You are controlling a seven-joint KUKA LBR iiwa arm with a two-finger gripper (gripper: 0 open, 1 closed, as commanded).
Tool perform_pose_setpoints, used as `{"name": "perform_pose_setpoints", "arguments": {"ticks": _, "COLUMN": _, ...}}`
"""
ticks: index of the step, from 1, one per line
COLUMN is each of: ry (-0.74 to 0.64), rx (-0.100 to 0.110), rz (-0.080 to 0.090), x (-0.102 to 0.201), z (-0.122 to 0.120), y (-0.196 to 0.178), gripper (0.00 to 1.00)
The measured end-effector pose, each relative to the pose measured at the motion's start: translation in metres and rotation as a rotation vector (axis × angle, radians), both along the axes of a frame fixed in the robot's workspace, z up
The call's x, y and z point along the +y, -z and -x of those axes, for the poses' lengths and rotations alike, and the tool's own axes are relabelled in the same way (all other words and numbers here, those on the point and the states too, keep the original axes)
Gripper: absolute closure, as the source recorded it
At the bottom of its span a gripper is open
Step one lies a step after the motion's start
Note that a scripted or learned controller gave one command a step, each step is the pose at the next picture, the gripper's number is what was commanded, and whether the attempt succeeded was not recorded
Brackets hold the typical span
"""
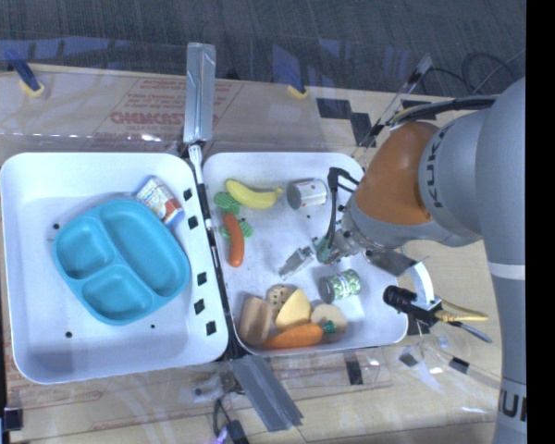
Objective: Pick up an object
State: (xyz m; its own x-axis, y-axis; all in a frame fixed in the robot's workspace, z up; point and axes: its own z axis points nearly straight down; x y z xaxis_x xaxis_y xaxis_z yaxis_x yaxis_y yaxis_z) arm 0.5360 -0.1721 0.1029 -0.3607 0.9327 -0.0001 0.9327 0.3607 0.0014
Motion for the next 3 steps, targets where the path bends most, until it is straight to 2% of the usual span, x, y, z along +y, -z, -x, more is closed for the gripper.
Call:
{"name": "perform_pose_setpoints", "arguments": {"ticks": 1, "ry": -0.062, "rx": -0.012, "rz": 0.006, "x": 0.042, "z": 0.056, "y": 0.006, "gripper": 0.00}}
{"name": "perform_pose_setpoints", "arguments": {"ticks": 2, "ry": 0.252, "rx": 0.003, "rz": 0.000, "x": 0.059, "z": -0.047, "y": 0.011, "gripper": 0.00}}
{"name": "perform_pose_setpoints", "arguments": {"ticks": 3, "ry": 0.154, "rx": 0.001, "rz": 0.000, "x": 0.048, "z": -0.122, "y": 0.011, "gripper": 0.00}}
